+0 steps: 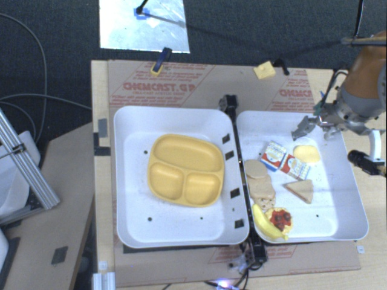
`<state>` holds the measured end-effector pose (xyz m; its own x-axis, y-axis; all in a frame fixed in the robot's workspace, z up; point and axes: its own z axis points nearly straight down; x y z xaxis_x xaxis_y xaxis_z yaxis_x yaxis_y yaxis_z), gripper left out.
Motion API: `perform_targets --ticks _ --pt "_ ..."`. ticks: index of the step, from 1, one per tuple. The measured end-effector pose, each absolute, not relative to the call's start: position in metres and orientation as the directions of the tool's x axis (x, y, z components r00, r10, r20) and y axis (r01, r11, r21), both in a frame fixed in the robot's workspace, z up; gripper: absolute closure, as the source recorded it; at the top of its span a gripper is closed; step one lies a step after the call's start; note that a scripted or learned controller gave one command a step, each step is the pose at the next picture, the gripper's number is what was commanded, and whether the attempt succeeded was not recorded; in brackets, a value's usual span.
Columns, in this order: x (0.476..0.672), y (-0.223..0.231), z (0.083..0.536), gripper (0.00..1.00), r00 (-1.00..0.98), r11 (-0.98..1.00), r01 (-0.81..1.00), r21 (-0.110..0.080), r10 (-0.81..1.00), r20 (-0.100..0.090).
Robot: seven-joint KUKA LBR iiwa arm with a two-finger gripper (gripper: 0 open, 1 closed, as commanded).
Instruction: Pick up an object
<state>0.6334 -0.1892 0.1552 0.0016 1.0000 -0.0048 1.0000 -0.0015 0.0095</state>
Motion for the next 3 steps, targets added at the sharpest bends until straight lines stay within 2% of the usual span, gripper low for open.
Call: perform_targets --ticks 1,2,3 --pt "0.603 -0.126 0.098 0.0 -0.001 0.001 1.0 0.011 1.0 -0.002" --pt "0.612 -0.176 0.141 0.0 0.001 -0.001 1.0 0.007 1.0 -0.003" --pt "0.584 -0.104 0.09 0.0 -0.007 0.007 1.0 0.016 1.0 -0.011"
